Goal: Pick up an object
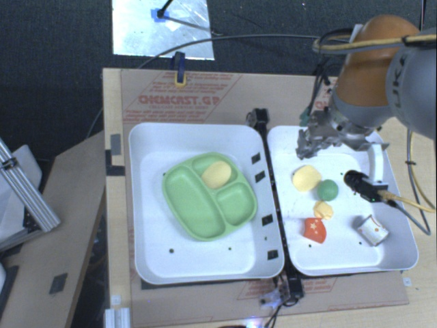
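Brown cardboard covers the worktop [177, 94] under 2 white bins; the left bin [147, 183] holds a green divided plate [198, 210] with a yellow lump [217, 174] in its 1 o'clock compartment. The right bin [341, 251] holds a yellow ball [306, 178], red piece [315, 231], orange bit [323, 210], green ball [328, 189] and white cup [372, 229]. The gripper [308, 145] hangs just at 12 o'clock of the yellow ball, probably the nearest pick, and I cannot tell whether its grip is spread or closed.

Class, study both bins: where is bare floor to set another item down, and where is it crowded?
Left bin: bare floor rings the green plate, widest by the near wall. Right bin: gap between the red piece and white cup. Crowded near the claw, around the yellow ball and green ball.
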Controlling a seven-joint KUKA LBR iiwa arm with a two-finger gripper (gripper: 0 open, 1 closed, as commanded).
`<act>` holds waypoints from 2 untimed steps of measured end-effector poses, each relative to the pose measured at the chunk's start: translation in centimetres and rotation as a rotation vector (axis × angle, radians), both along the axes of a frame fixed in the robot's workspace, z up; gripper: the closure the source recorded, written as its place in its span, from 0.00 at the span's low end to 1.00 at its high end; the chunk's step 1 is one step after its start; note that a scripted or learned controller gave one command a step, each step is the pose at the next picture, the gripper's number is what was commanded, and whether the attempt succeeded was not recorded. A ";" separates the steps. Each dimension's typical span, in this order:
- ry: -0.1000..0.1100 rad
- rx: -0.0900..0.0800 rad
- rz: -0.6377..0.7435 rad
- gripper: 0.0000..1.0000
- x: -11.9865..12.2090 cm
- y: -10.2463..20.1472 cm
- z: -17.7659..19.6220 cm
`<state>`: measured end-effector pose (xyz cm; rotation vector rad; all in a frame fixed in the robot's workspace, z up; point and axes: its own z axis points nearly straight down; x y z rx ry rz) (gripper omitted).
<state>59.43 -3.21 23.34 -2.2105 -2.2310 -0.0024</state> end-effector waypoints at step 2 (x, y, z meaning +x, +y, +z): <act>0.001 0.000 0.001 1.00 -1.7 10.0 0.8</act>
